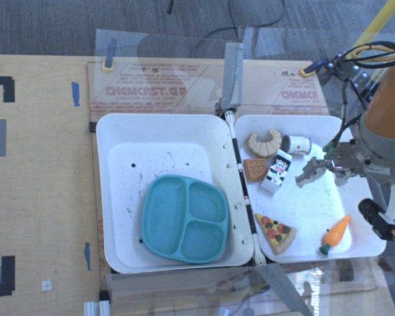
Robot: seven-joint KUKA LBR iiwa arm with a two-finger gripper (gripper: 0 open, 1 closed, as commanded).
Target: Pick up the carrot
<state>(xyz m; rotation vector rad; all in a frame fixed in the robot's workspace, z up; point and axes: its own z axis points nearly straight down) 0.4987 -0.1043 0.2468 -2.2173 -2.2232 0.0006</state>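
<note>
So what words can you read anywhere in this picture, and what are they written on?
"CHEMCAST GP" in red, on the clear sheet behind the left bin.
More red print on the clear sheet behind the right bin: too faint to read.
Small carton in the right bin: has dark marks, too small to read.
Cracker beside it: marks are blurred.

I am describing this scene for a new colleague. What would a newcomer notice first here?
First, the big teal divided plate lying in the left bin. Next, the right bin with its small toys: an orange carrot near its front right corner and a pizza slice at its front left. The robot's hand hovers above that bin's middle.
</note>
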